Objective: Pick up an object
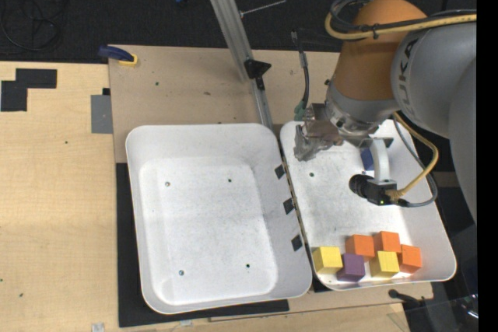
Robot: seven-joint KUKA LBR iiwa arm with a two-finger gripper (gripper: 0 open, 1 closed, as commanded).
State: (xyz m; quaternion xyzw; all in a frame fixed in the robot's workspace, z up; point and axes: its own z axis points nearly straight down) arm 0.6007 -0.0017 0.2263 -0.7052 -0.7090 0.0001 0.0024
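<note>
Right now the robot arm (405,66) reaches in from the right side of the frame and hangs over the right bin (334,190). Its gripper (305,145) sits low near the top left corner of that bin, close to the wall between the two bins. The blocks are far from it. They are all bunched up in the bottom right corner of the right bin: a yellow block (327,257), a purple block (353,267), another yellow block (384,263) and three orange blocks (387,243) packed close together. My guess is they sit there because they slid or were dropped against the low rim. The left bin (202,214) is beside the right one on the wooden counter (54,190). A metal bar (233,27) leans up from between the bins toward the top of the frame. The fingers look dark and small from here, and I cannot tell if they are open or closed. Nothing can be seen between them. To pick up a block, the arm would need to go down toward the bottom right corner.
</note>
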